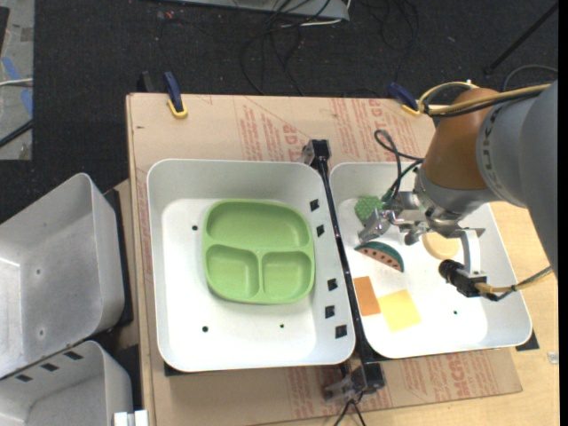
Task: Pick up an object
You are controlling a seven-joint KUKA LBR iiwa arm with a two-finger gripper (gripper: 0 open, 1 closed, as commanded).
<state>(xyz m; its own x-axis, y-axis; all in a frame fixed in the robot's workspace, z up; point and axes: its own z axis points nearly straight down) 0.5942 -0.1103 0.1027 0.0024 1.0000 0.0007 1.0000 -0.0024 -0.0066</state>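
Hovering: gripper (383, 223) low in right bin (506, 327), just above watermelon slice (382, 256); finger state unclear; green tray (259, 252) well left.

Bright, even overhead light; soft shadows; bins (169, 264) glare slightly; focus fairly sharp.
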